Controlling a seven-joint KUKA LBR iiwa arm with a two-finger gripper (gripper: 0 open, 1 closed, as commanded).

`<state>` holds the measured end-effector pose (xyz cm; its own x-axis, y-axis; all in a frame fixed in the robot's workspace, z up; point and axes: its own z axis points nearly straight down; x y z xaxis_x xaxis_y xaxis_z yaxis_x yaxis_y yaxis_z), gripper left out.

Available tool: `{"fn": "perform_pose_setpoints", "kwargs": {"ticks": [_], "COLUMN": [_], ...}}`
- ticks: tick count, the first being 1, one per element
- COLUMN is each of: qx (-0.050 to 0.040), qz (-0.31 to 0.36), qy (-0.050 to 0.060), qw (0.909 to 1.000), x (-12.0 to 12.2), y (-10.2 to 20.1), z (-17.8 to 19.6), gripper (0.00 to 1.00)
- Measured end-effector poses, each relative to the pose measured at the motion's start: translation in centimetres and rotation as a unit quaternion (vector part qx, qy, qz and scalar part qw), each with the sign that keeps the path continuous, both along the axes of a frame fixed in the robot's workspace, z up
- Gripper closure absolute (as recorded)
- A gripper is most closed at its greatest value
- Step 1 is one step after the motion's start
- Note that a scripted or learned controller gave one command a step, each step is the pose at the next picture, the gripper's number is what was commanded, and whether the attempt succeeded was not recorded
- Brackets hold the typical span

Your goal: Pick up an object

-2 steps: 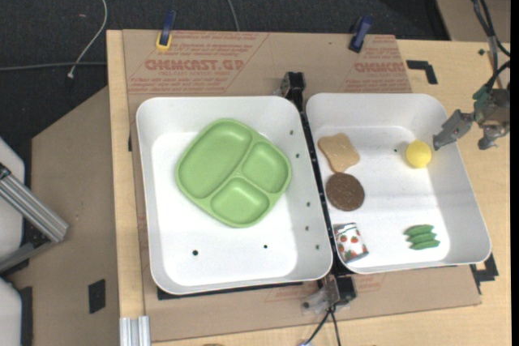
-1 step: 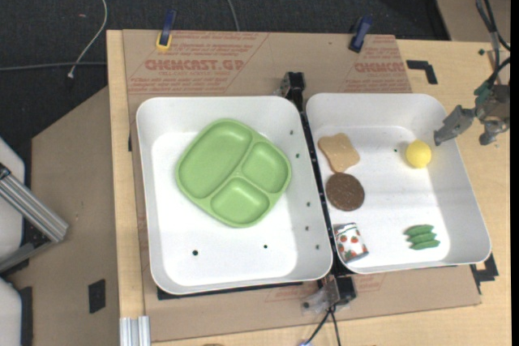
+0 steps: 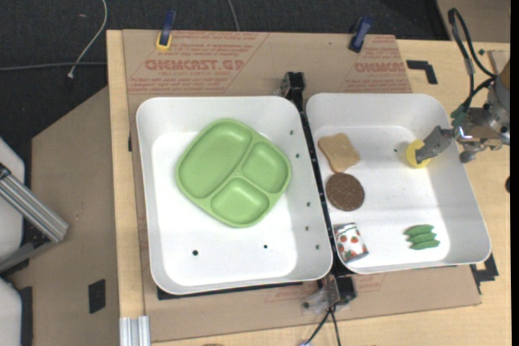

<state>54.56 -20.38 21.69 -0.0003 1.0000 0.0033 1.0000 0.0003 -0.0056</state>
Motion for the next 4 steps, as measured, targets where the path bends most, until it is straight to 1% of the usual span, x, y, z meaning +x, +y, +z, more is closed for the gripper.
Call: {"fn": "perform_pose_setpoints", "kwargs": {"ticks": [1, 2, 3, 4], "qx": [0.0, 0.0, -0.0011, -0.0026], "qz": [0.0, -0.001, 0.0, 0.001], "qy": [0.0, 0.001, -0.003, -0.006], "qw": [1.0, 1.0, 1.0, 1.0], "x": [0.4, 0.3, 0.5, 1.2], "y": [0.2, -0.6, -0.6, -0.3], "z": [-4.4, -10.2, -8.6, -4.0], "gripper": [0.0, 0.0, 1.0, 1.0]}}
